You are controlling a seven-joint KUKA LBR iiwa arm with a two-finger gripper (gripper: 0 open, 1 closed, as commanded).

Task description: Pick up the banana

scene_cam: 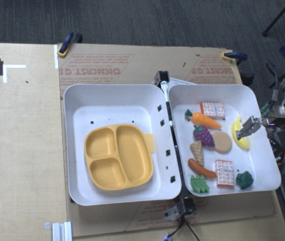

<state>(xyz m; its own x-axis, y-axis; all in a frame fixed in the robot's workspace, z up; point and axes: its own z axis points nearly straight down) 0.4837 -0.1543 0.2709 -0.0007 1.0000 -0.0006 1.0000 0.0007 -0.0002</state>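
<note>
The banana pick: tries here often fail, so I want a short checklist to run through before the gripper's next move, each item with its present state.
1. Banana lies in the right bin: ok.
2. Gripper sits over the banana: ok.
3. Banana seen between the fingers: cannot tell.
4. Banana lifted off the bin floor: cannot tell.
5. Tan round piece stands close on the banana's left and could be bumped: not ok.
6. Yellow divided plate in the left bin is well away: ok.

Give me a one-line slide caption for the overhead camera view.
Gripper poised over the banana in the right bin, amid toy foods; yellow divided plate in the left bin.
</note>
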